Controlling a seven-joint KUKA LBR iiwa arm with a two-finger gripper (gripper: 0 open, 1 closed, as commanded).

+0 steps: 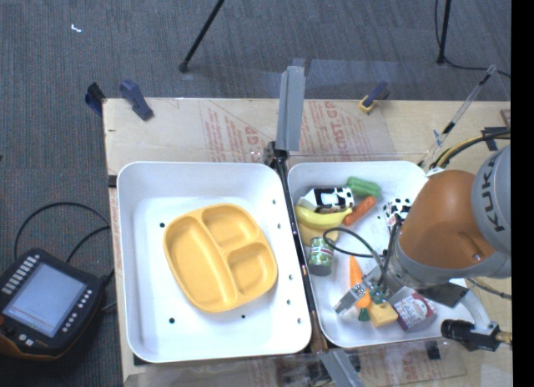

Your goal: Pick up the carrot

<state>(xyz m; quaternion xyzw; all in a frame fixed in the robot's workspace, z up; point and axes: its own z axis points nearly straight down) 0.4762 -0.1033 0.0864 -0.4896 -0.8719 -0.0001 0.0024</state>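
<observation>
The carrot (356, 273) lies in the right bin (334, 337), an orange cone with its tip pointing up the view and a green top (365, 314) at its near end. My gripper (365, 297) is low over the carrot's thick end, below the orange wrist band (442, 223), and the wrist hides part of it. A second orange stick (360, 210) lies beside the banana (315, 217), further back in the same bin.
Around the carrot lie a small green can (320, 254), a yellow block (384, 317), a red-and-white packet (410, 310), a black-and-white toy (332, 198) and a green piece (365, 186). The left bin (133, 210) holds a yellow divided plate (221, 256).
</observation>
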